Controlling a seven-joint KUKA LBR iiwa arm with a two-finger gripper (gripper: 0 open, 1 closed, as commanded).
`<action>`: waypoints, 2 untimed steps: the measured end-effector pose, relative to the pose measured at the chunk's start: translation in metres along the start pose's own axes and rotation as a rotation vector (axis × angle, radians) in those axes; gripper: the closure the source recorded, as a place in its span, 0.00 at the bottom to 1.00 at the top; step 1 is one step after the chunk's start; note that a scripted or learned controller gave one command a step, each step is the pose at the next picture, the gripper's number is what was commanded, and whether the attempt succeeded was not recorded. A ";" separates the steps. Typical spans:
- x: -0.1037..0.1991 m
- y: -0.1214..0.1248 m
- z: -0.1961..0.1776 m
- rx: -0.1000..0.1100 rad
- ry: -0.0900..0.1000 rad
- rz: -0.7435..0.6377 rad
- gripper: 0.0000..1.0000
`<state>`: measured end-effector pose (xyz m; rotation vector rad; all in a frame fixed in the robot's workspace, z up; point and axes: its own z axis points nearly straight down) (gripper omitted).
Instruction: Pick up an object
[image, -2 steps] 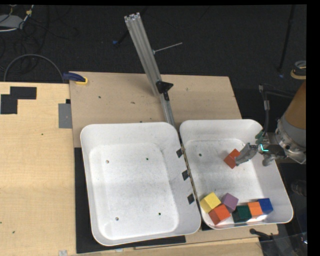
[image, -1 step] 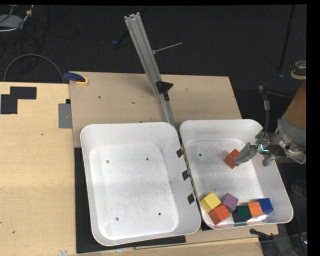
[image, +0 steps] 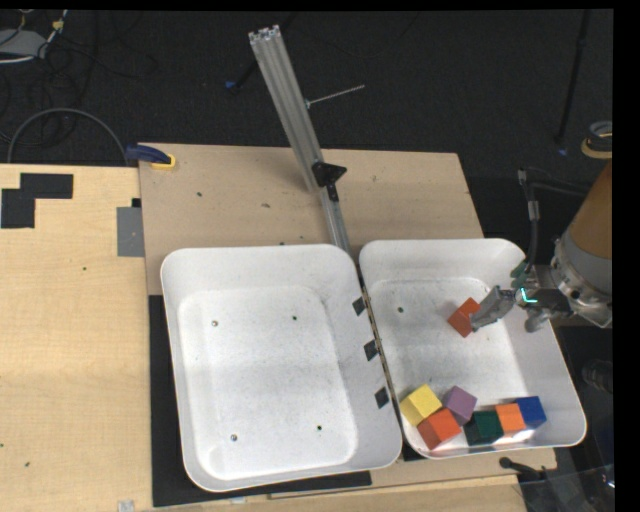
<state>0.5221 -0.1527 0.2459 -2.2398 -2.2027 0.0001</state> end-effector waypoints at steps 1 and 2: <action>0.000 0.000 0.000 0.000 0.000 0.001 0.00; 0.000 0.000 0.000 0.000 0.000 0.001 0.00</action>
